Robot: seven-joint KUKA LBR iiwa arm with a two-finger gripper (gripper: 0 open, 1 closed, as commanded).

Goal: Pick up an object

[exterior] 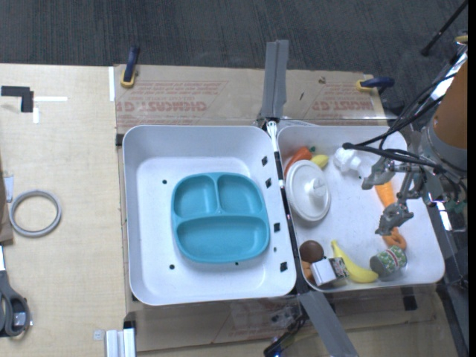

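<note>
My gripper (386, 198) hangs over the right side of the right bin (428, 274), open, its two dark fingers spread apart. An orange carrot-like piece (384, 193) lies in the gap between the fingers; I cannot tell whether they touch it. Just below the lower finger sits another orange item (395, 239), and a green patterned ball (390, 260) lies nearer the front. A yellow banana (355, 269), a brown ball (311, 250) and a small grey-white box (325, 273) lie along the front edge. A white round lid (309, 190) rests at the bin's left.
The left bin (145, 169) holds a blue divided plate (221, 216). At the right bin's back lie an orange-red item (297, 157), a small yellow piece (320, 160) and a white object (346, 158). A grey tape ring (33, 213) lies on the bench at left.
</note>
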